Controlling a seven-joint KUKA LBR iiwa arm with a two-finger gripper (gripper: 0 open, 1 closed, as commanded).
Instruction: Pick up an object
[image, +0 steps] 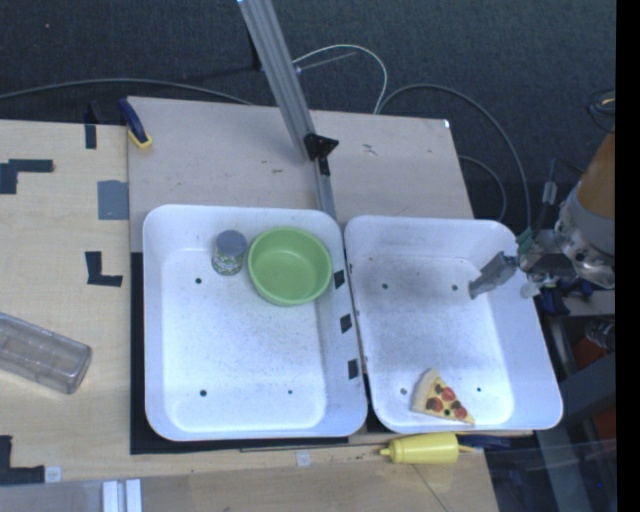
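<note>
Grey tool (492, 274) hangs over the right bin's (520, 340) far right edge; its spread, I cannot tell. Pizza slice (441, 397) lies by the bin's near edge.

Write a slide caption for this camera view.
End effector at right bin's edge; pizza slice inside; green bowl, jar left.

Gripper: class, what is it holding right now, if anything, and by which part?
Nothing. The gripper hangs at the right bin's right edge with nothing between its fingers, well apart from the pizza slice.
</note>
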